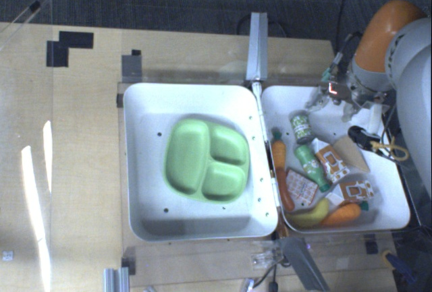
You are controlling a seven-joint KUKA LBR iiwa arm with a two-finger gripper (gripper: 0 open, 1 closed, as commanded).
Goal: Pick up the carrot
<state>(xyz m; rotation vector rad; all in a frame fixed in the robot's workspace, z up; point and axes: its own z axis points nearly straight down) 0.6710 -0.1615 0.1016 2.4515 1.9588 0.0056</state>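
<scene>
Orange against white plastic, the carrot (342, 214) lies at the lower edge of the right bin (399, 211), beside a banana (310, 214) and under a clutter of small cartons and a green bottle (312, 162). Up at the bin's top right corner the gripper (335, 98) hangs well apart from the carrot, and its state cannot be told at this angle. A green divided tray (207, 159) sits in the left bin (143, 115).
</scene>
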